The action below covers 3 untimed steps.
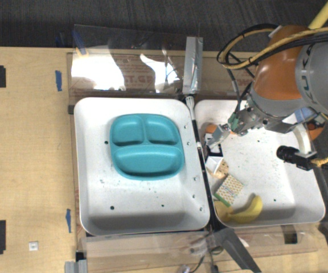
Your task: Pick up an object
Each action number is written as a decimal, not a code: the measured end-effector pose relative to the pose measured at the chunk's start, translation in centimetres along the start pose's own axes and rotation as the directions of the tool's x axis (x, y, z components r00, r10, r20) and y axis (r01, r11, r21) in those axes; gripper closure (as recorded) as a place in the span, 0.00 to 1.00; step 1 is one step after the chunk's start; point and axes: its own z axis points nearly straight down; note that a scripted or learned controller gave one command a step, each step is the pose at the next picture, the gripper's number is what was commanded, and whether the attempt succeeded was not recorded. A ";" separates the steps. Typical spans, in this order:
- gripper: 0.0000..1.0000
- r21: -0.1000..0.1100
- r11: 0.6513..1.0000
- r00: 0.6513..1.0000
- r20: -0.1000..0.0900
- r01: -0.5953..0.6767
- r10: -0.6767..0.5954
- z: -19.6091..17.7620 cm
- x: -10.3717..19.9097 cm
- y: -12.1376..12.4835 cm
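**Clearly a cluttered right bin under our gripper**

We see a yellow banana (245, 210) lying at the near edge of the right bin (300, 192), touching a patterned packet (229, 189). Just beyond the packet sits a small white-and-tan item (217, 167), near the wall between the bins. Our gripper (220, 134) hangs over the bin's far left corner, beside an orange object (210, 128); we cannot tell how its fingers stand. A teal divided plate (147, 145) rests in the left bin (93, 169), well apart from the arm (289, 73).
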 end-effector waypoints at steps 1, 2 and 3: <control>0.00 -0.002 0.969 0.969 0.004 0.248 -0.248 -0.3 -5.5 6.9; 0.00 0.000 0.943 0.943 0.002 0.334 -0.334 -0.1 -4.5 -1.9; 0.00 0.000 0.885 0.885 0.000 0.466 -0.466 0.0 0.7 -7.5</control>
